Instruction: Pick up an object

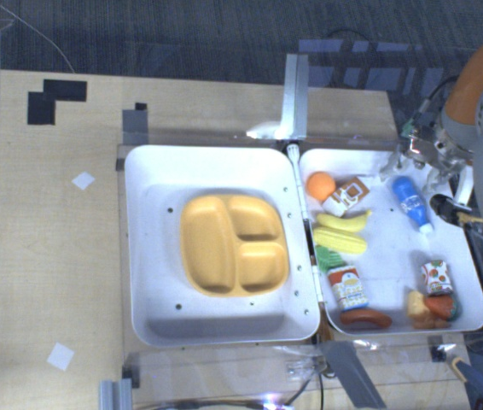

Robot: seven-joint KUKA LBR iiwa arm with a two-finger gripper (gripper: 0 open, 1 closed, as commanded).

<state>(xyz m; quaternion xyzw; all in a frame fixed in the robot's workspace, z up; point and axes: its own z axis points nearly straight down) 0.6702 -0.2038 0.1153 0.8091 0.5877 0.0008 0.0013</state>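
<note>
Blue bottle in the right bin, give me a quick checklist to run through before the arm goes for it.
1. Target in sight: ok. The blue bottle lies in the right bin, near its upper right corner.
2. Room around it: ok. No other item touches it; the small carton lies apart on its left.
3. End effector position: not ok. It sits up and to the right of the bottle, not over it.
4. Finger state: cannot tell.
5. Nothing held already: cannot tell.
6. Drop spot: ok. The yellow divided tray in the left bin has nothing in its compartments.
</note>
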